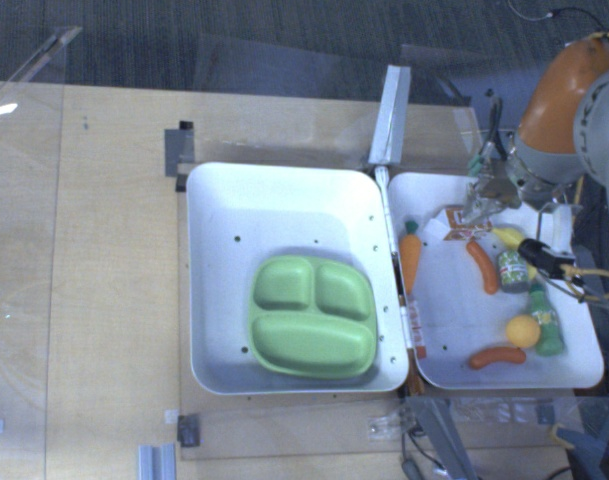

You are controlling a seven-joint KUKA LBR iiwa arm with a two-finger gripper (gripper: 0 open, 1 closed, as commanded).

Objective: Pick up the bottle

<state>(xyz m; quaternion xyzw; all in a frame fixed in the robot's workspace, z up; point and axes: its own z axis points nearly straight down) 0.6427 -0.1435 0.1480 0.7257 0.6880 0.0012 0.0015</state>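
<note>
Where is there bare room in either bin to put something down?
Left bin: bare floor along the back wall and down its left side, around the green tray. Right bin: a bare patch in the middle, between the carrot and the sausages. It is crowded on the right, where the bottle, yellow fruit and tool sit.

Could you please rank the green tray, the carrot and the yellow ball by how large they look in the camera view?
1. green tray, by far the largest
2. carrot
3. yellow ball, smallest
</note>
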